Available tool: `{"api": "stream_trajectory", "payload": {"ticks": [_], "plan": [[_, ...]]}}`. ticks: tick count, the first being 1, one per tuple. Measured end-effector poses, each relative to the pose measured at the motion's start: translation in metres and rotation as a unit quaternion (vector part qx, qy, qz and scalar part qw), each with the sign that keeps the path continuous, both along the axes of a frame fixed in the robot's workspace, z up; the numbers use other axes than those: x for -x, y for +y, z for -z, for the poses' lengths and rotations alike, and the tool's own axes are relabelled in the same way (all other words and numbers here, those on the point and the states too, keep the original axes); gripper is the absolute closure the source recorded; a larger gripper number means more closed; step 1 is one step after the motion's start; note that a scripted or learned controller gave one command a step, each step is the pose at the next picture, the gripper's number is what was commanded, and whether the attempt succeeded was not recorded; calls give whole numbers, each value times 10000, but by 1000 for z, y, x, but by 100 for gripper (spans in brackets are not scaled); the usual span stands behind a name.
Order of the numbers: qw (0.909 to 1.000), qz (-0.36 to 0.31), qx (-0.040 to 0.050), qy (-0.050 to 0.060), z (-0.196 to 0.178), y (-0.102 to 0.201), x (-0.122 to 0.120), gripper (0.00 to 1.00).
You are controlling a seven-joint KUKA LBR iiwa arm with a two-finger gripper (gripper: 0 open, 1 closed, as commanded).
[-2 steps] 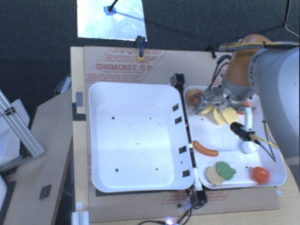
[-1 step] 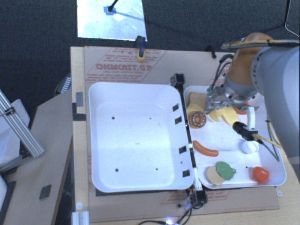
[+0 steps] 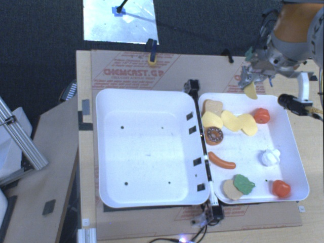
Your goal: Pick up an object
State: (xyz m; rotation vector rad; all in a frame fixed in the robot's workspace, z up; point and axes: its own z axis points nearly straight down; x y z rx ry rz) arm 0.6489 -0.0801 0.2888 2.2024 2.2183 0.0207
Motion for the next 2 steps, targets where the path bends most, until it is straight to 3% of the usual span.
{"api": "stream_trajectory", "payload": {"ticks": [1, 2], "plan": [[9999, -11, -26, 141, 74, 69, 54, 100], [9999, 6, -16, 119, 72, 91, 111, 100]]}}
